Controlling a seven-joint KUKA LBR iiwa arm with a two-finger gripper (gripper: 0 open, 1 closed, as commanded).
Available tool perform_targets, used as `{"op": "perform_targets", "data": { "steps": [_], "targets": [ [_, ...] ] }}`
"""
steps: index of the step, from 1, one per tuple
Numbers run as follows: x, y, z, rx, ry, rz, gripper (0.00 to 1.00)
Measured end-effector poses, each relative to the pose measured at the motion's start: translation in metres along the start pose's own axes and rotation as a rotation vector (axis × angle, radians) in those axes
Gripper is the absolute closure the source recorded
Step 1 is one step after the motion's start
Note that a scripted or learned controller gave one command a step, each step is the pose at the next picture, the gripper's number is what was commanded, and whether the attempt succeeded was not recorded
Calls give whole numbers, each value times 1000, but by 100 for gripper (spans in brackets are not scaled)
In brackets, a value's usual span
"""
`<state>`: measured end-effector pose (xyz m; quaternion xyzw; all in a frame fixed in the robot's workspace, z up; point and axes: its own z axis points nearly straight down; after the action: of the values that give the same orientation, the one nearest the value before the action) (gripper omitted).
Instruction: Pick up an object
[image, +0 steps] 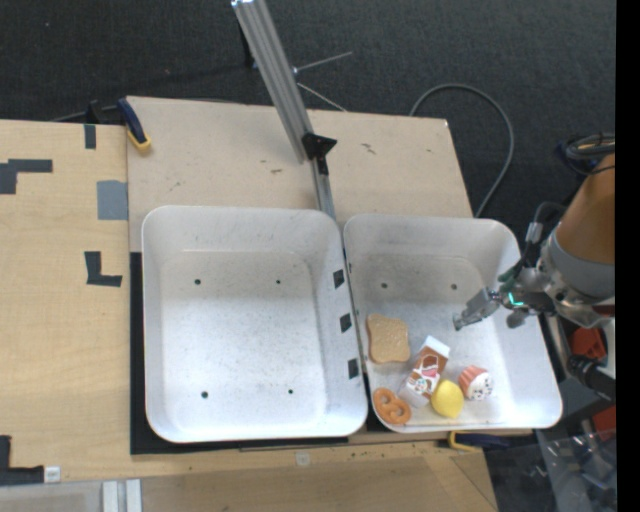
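The gripper (478, 310) hangs over the right bin (400, 240), nothing between its fingers; how wide they stand cannot be told. The candidate objects cluster at that bin's near edge: bread slice (388, 339), small carton (429, 368), yellow lemon (448, 399), pretzel (392, 406). The carton looks light and stiff, best gripped across its flat sides; the lemon would likely roll.
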<state>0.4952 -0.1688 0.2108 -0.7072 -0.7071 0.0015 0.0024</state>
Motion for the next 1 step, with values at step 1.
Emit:
{"op": "perform_targets", "data": {
  "steps": [1],
  "targets": [
    [0, 1, -2, -4, -1, -1, 0]
  ]
}}
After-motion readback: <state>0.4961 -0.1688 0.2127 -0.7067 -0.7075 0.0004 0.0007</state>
